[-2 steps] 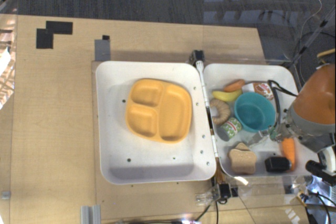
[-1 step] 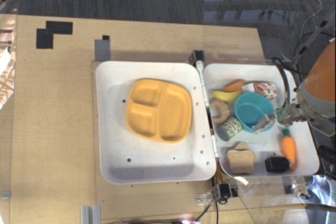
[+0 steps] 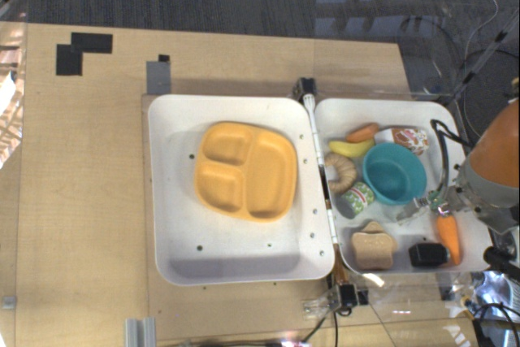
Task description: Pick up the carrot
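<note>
The carrot is a short orange piece lying lengthwise by the right wall of the right bin, near its front. The arm comes in from the right, with its orange band above the bin's right rim. My gripper hangs just above and behind the carrot's top end, between it and a teal bowl. The grey wrist hides its tips. I see no clear gap between gripper and carrot.
The right bin also holds a banana, an orange item, a red-and-white can, a bagel, a small green-labelled can, a bread slice and a black block. A yellow divided plate lies in the left bin.
</note>
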`<action>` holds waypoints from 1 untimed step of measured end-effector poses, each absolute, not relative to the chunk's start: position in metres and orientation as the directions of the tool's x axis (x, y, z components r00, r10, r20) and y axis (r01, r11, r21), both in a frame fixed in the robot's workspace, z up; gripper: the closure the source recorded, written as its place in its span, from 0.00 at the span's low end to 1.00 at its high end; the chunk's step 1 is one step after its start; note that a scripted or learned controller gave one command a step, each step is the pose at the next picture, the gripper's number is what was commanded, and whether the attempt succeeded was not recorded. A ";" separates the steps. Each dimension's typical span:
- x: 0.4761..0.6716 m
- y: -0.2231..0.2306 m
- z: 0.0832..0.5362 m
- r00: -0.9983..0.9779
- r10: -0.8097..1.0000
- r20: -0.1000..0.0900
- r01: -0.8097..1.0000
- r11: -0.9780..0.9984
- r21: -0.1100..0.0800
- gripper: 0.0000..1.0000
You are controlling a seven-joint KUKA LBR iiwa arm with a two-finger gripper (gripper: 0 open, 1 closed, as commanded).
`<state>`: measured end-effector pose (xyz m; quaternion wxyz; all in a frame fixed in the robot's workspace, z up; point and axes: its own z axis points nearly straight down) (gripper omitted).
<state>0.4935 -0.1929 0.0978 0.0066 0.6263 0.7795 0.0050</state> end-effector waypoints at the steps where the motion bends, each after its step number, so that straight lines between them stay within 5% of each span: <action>1: 0.492 -0.174 0.090 -0.509 0.861 -0.014 0.861 0.509 0.012 0.00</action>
